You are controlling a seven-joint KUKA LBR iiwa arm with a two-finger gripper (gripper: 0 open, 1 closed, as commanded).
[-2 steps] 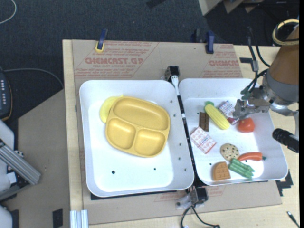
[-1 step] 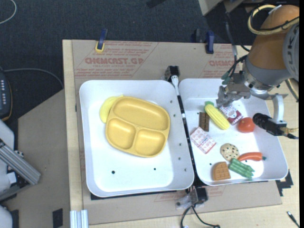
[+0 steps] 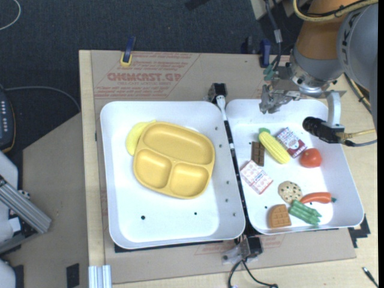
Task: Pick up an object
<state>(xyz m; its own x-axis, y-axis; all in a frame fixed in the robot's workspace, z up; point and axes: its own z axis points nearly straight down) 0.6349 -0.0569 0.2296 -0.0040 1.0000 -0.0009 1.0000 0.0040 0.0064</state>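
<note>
Filling left bin [image 3: 114, 179]: yellow 3-compartment tray [image 3: 173, 159]; right bin [image 3: 348, 188], toy foods.

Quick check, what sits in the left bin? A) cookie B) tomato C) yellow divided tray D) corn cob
C: the yellow divided tray lies in the left bin; the corn cob, tomato and cookie are in the right bin.

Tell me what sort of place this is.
Probably a robotics lab test bench. Two shallow white bins sit clamped on a board, one holding a yellow divided tray, the other toy food such as a corn cob, with a robot arm's gripper hanging above.
</note>
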